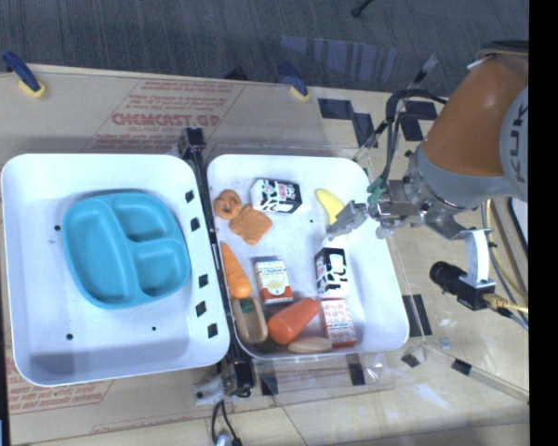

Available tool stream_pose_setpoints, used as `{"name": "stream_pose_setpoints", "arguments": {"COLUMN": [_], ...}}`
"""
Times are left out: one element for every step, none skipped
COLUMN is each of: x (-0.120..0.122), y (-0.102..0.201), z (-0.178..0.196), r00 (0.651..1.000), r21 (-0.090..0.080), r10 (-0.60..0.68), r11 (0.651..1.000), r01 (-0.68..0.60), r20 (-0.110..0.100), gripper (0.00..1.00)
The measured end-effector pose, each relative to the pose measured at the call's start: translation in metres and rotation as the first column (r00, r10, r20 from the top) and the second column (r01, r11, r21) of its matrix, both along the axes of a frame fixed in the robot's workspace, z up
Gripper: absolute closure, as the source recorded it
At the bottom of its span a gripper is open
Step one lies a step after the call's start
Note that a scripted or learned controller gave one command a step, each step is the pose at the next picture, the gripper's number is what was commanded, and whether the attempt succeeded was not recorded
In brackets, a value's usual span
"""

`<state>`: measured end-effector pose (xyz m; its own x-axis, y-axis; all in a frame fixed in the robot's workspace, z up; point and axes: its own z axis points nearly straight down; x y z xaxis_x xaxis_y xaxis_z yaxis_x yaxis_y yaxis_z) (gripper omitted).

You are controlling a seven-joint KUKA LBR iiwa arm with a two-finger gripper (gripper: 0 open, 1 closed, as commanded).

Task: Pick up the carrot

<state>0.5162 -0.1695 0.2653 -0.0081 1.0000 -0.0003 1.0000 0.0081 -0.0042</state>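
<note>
1. Camera view looks down at a slant on two shallow white bins that stand side by side on a bench covered with brown cardboard [149,110].
2. Left bin [37,342] holds a blue divided tray [126,247], which lies flat near the middle of the bin.
3. Right bin [391,295] holds the toy food.
4. The carrot [234,269] is in the right bin, along its left wall, about halfway between the far and the near side. It points with the thin end to the far side.
5. Far from the carrot lie a small pretzel [228,203] and a brown piece of fried food [250,224], touching each other. A black and white milk carton [275,195] is just beside them on the right.
6. Right of the carrot stands a small orange box [273,280]. Near it, toward the front wall, lie a red-orange sausage-like piece [293,319] and a red and white box [336,321].
7. A banana [328,203] lies at the far right part of the bin, and a black and white carton [331,271] lies nearer than it.
8. The gripper [346,219] hangs over the right part of the right bin, just beside the banana and well apart from the carrot. I cannot tell if its pincer is apart or together.
9. The grey arm with the orange band [474,128] comes in from the right.
</note>
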Motion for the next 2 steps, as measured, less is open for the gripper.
{"name": "stream_pose_setpoints", "arguments": {"x": [0.048,0.09], "y": [0.065,0.069], "z": [-0.101,-0.176], "r00": [0.987,0.985], "r21": [0.004,0.001], "r10": [0.163,0.171], "r11": [0.987,0.985], "r01": [-0.163,-0.171], "r20": [-0.007,-0.003], "gripper": [0.0,0.0]}}
